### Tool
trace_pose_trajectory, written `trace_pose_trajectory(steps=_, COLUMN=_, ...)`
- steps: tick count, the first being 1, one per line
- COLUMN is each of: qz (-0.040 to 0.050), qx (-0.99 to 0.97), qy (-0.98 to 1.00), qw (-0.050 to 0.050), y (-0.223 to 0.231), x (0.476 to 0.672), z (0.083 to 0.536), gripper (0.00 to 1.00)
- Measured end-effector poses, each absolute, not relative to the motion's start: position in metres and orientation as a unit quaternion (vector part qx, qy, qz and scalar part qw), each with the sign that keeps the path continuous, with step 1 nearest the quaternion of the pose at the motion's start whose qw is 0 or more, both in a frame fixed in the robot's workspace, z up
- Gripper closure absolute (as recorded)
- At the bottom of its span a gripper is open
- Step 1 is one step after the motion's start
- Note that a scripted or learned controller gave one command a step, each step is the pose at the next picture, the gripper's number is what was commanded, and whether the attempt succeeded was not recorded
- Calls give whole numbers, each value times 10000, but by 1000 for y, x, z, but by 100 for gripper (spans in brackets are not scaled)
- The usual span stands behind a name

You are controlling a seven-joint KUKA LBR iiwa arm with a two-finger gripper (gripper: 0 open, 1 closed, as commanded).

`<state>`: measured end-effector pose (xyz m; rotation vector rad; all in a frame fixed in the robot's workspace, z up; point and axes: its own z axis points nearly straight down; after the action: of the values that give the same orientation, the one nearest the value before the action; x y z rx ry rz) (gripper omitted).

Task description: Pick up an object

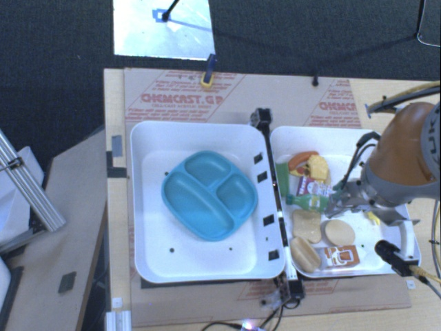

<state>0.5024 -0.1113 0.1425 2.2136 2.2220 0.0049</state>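
**Q:** Where is the gripper [342,202] seen?

**A:** It is seen low over the right bin [358,135], the grey arm [406,161] with its orange band reaching in from the right. Whether it is open or closed cannot be told.

**Q:** What lies by it?

**A:** A green packet [308,201] is seen just to its left, seemingly touching it, though a grasp cannot be confirmed. A round tan disc [340,232] is placed just below it, beside a pale bun-like piece [307,225]. A brown-and-white packet [340,256] and a bread roll [305,254] are set along the near wall. A red and yellow toy [309,164] is found further up.

**Q:** And the left bin [148,205]?

**A:** A blue divided tray [209,194] is held there, well apart from the gripper.
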Motion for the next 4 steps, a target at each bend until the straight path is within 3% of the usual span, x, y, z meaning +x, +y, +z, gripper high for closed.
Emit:
trace_pose_trajectory(steps=1, qz=21, qx=7058, qy=7084, qw=36, y=-117, x=506, z=205, gripper=100)
trace_pose_trajectory(steps=2, qz=13, qx=7056, qy=7086, qw=19, y=-117, x=507, z=226, gripper=100)
trace_pose_trajectory(steps=3, qz=19, qx=7037, qy=7105, qw=6, y=-69, x=535, z=227, gripper=100)
trace_pose_trajectory(steps=4, qz=25, qx=7036, qy=7106, qw=15, y=-30, x=578, z=236, gripper=100)
